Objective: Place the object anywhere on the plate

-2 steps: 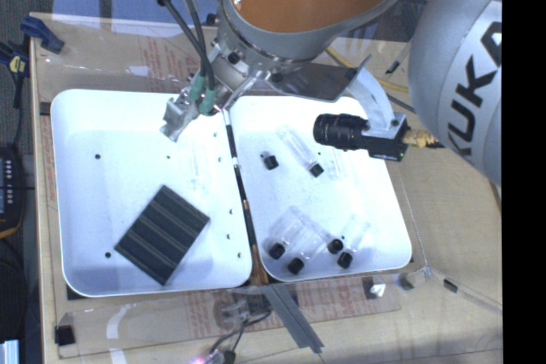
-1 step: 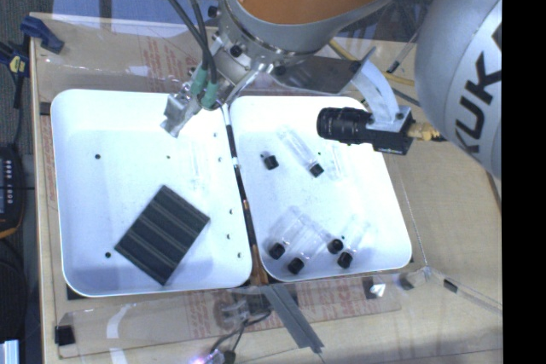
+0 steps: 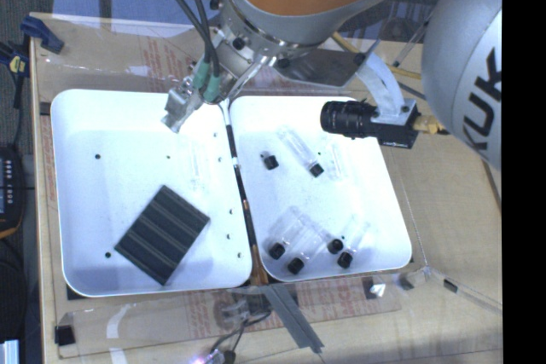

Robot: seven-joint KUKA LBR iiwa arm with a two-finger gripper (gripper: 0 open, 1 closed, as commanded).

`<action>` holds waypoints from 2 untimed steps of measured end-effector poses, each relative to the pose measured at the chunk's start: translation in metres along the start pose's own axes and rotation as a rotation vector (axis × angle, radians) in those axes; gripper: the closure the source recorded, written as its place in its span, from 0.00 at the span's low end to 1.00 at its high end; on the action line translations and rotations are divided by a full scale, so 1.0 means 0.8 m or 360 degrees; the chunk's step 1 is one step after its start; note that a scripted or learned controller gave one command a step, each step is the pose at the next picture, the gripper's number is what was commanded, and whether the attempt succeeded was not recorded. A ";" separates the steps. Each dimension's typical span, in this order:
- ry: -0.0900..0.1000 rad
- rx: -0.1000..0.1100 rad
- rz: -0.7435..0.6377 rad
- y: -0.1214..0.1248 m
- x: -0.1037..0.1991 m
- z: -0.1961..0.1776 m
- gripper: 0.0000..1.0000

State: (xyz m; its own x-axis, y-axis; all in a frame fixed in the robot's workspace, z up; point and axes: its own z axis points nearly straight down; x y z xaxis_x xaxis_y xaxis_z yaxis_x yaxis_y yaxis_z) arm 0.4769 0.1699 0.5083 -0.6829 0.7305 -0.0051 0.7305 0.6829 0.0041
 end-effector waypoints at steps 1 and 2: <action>-0.0001 0.0000 -0.0013 0.002 0.002 -0.013 1.00; -0.0002 -0.0001 -0.0026 0.003 0.004 -0.027 1.00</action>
